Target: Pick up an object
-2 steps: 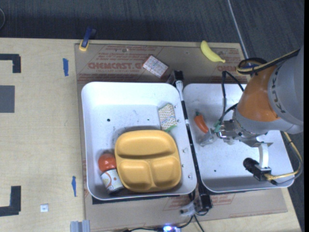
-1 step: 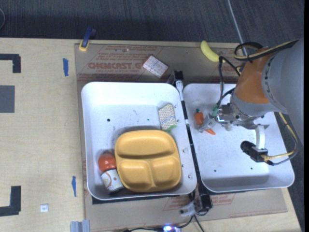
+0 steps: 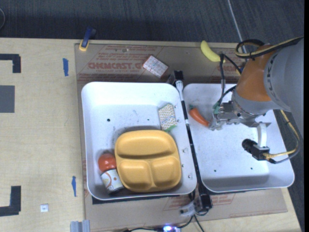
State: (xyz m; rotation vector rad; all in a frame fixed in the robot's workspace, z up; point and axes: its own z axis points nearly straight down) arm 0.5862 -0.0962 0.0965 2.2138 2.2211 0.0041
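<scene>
Two white bins sit side by side on the worktop. Inside the right bin (image 3: pixel 270 178), the end effector (image 3: pixel 216 121) hangs by the left wall, just beside an orange carrot (image 3: pixel 198 116) — small, tapered, lying flat. Whether it is clenched I cannot tell. Open floor spreads toward the bin's near edge.

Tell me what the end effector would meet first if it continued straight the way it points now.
Probably the small orange carrot-shaped object in the right white bin; the end effector points left toward it, though its height above the bin is unclear.
</scene>
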